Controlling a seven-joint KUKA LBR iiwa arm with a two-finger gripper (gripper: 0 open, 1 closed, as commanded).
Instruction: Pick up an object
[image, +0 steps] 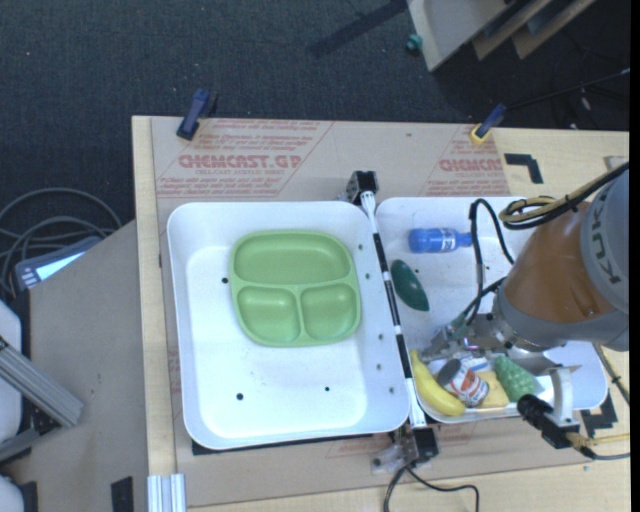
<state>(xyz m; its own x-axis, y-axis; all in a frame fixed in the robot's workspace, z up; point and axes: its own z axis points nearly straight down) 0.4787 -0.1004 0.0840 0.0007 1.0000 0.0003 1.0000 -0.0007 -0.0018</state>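
My gripper (452, 348) hangs low over the front of the right bin (440, 207), at the end of the grey arm with its orange band (550, 275). Directly below and in front of it lies a cluster of objects: a yellow banana (432, 390), a small red and white can (468, 381) and a bumpy light green item (515, 380). The gripper's tip sits just above the banana and the can; whether it touches them is unclear. Farther back in the same bin lie a dark green oval piece (409, 285) and a blue bottle (432, 240).
The left bin (200, 330) holds a light green divided plate (296, 288) toward its back. A black divider rail (385, 290) runs between the two bins. The arm's body covers much of the right bin's right side. Cables (500, 215) loop above the arm.
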